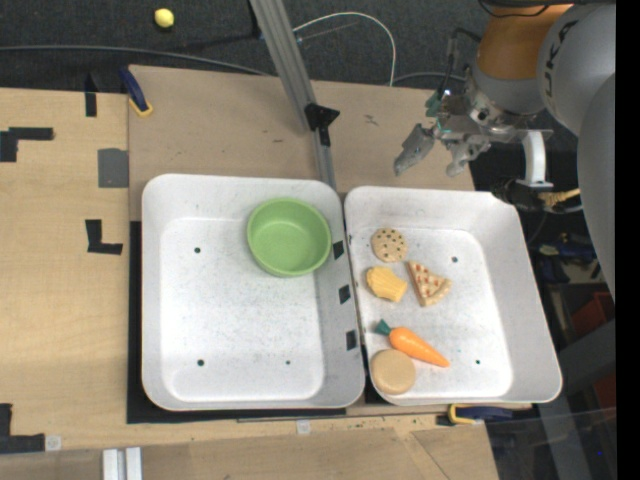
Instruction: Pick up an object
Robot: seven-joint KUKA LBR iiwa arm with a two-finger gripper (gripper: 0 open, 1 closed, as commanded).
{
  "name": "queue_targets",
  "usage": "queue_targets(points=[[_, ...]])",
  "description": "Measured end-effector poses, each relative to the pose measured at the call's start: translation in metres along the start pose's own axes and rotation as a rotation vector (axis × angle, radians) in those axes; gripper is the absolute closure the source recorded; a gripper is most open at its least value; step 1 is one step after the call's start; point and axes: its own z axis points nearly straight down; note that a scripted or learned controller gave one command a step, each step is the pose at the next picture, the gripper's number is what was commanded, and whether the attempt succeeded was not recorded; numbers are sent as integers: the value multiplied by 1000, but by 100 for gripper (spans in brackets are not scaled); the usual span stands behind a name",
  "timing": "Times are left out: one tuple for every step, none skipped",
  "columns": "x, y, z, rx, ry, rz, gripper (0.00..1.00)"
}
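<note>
Nearest the lower edge of the frame, a round tan bun-like toy (393, 372) lies in the right bin (500, 298), at its lower left corner. Just above it, touching or nearly so, is a toy carrot (415, 345) with a green stem, lying aslant. Higher in the same bin sit a yellow toy food piece (386, 285), a pizza slice (429, 283) just beside it, and a chocolate-chip cookie (388, 244) above both. All five objects are grouped in the left half of this bin.

Left bin (180, 308): holds a green bowl (289, 236), upright, in its upper right corner.

Upper right of the frame: the gripper (434, 158) hangs over the desk (220, 118) just beyond the right bin's upper rim, well apart from the toys. Its fingers (411, 153) are spread apart with nothing between them.

Upper left: a small yellow ball (164, 17) lies on the dark floor beyond the desk. No legible writing or brand marks are visible.
</note>
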Motion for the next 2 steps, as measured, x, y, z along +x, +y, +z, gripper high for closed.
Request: queue_targets(points=[[0, 0, 0, 0, 0, 0, 0], [8, -6, 51, 5, 0, 1, 0]])
